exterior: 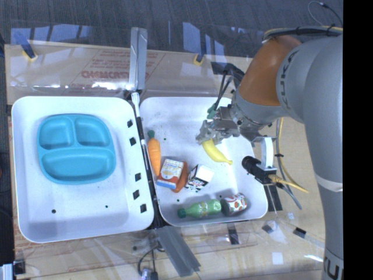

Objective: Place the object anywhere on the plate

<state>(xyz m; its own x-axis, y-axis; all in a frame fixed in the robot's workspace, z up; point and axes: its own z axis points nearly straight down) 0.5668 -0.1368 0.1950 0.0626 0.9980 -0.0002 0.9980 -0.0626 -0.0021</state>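
A blue plate (pixel 76 147) with three compartments lies in the left bin (pixel 35 214). In the right bin (pixel 175 112) a yellow banana (pixel 216 152) lies slanted, its upper end right under my gripper (pixel 211 134). The gripper hangs over the middle of the right bin, and its metal body hides the spot where it meets the banana. I cannot tell whether the banana is touched or held.
The right bin also holds an orange carrot (pixel 154 155) by the divider, a juice carton (pixel 171 173), a small black-and-white box (pixel 200 177), a green bottle (pixel 201 209) and a can (pixel 236 203) along the near wall. The arm (pixel 274 80) covers the bin's right side.
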